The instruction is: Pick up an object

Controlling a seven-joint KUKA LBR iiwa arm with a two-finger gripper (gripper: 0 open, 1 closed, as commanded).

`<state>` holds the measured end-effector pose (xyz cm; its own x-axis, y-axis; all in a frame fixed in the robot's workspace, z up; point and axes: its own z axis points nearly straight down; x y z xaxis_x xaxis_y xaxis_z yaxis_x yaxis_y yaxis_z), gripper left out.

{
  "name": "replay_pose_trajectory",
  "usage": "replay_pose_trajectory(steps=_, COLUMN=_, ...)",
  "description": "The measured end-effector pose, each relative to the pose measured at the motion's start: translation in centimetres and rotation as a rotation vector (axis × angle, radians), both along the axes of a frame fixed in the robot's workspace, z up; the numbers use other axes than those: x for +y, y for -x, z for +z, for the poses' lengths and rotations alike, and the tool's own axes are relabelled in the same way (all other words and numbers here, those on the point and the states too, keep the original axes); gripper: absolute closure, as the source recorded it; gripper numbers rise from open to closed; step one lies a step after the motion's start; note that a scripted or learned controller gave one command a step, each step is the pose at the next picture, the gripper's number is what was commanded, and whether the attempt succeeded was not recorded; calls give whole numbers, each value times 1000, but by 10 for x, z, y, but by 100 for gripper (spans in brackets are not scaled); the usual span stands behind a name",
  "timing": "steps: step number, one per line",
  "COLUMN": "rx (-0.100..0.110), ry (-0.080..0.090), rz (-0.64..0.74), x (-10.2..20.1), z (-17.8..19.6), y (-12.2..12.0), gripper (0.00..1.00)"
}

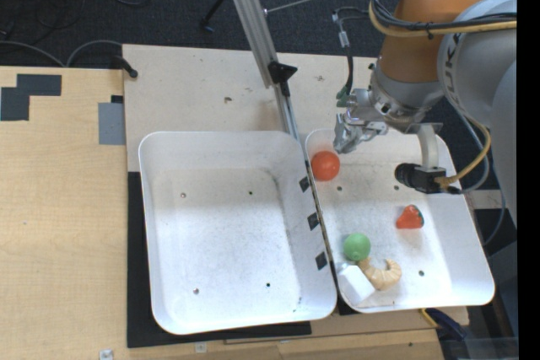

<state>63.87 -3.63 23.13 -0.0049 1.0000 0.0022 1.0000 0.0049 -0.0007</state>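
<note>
2 white bins (169,181) here. My gripper (348,139) hangs just above the small orange ball (325,165), which sits by the divider in the right bin. Can't tell if my fingers are spread. Ball looks light, smooth, probably rolls, so I'd pinch across its middle. Farther from the divider: green ball (357,246), red piece (410,218), tan croissant-shaped toy (384,272).

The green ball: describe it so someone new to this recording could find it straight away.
Look at the right bin, the one under the arm. Near its front left corner sits the green ball, just above a tan croissant-shaped toy and a white block. It is the one green thing there; the other ball is orange and lies under the gripper.
</note>
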Motion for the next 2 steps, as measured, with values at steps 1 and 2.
replay_pose_trajectory(steps=1, rx=0, ry=0, rz=0, x=55, z=9, y=3, gripper=100)
replay_pose_trajectory(steps=2, rx=0, ry=0, rz=-1, x=104, z=13, y=-2, gripper=100)
